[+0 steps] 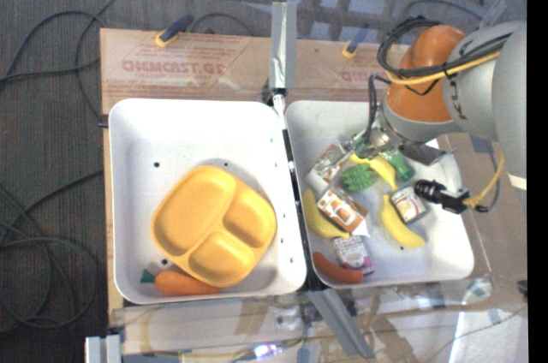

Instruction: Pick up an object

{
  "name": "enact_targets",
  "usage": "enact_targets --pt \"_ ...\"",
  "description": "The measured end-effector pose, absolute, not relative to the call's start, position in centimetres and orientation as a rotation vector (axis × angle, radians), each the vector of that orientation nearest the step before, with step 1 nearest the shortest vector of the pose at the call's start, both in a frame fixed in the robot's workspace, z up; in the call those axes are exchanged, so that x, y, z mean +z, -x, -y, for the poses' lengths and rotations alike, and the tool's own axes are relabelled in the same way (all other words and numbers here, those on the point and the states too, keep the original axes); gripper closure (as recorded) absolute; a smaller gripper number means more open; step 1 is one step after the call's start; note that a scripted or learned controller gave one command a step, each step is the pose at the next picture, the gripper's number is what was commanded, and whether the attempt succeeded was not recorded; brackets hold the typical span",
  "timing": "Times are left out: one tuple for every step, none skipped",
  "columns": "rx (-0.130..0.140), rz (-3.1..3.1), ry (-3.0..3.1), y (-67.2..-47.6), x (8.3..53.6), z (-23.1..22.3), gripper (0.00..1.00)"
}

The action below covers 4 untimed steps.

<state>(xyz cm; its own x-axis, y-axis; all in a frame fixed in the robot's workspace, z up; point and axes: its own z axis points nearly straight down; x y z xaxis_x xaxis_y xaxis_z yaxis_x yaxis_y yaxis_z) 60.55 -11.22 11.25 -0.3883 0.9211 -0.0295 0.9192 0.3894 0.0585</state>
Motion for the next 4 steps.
enact_targets --pt "0.04 -2.656 -1.555 -59.2 11.2 10.8 0.0" --pt "0.033 -2.791 -1.285 -56.6 11.2 10.6 0.0" --pt "0.025 -2.943 -0.872 -56.3 11.3 10.7 0.0" --pt "0.012 -2.969 -0.729 -51.5 11.3 10.2 0.0"
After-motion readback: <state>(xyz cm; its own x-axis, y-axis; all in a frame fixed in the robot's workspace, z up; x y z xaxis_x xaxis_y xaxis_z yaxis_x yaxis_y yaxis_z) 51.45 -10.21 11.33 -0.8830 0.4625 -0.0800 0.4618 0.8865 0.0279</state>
